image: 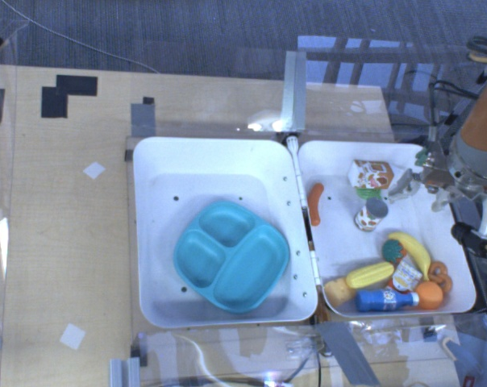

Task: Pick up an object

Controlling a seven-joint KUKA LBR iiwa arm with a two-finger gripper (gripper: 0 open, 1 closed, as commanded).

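The right bin [332, 240] holds the loose objects. A small printed carton [371, 176] stands near its back, with a small grey can [372, 214] just in front and a red sausage-shaped piece [315, 203] by the left wall. A banana [414, 252], a yellow corn-like piece [369, 276], a blue bottle [385, 300] and an orange [430, 295] crowd the front right corner. My gripper [422, 193] hangs over the bin's right side, just right of the carton. Its fingers stand apart with nothing between them.
The left bin [159, 184] holds a blue divided plate [231, 255]. A metal divider rail [304, 216] runs between the bins. My grey arm with its orange band [479, 127] comes in over the right rim. The wooden bench [58, 216] lies to the left.
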